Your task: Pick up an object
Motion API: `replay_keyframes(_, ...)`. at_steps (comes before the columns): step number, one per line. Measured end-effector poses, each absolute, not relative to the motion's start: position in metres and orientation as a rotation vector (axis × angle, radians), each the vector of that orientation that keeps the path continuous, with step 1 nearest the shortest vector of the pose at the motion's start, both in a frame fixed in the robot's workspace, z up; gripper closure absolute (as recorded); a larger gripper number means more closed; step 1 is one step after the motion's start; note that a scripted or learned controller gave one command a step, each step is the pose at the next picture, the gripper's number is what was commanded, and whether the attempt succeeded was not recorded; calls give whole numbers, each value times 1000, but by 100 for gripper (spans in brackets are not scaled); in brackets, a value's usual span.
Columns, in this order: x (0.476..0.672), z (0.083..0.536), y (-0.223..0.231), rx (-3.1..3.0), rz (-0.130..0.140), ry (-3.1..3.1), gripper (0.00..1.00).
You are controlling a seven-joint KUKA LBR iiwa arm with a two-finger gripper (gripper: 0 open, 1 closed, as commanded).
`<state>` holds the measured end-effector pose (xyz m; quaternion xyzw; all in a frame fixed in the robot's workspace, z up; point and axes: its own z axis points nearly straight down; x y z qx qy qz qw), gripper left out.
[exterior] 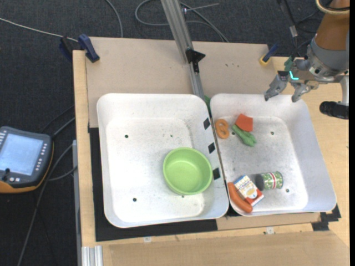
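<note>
My gripper hangs over the far right corner of the right bin, open, with nothing between its fingers. In that bin lie a red block, a green vegetable-shaped toy and an orange ring-like piece near the back left. Toward the front sit a small green can on its side, a white and blue carton and an orange-red long piece. A green bowl stands in the left bin.
A slanted metal pole rises from between the bins at the back. Blue clamps hold the board's far corners. A tablet-like pendant rests on the floor at the left, among cables.
</note>
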<state>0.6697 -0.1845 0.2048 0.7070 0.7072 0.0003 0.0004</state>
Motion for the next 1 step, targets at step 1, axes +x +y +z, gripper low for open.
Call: replay_keyframes(1,670,205,-184,2221,1,2221,0)
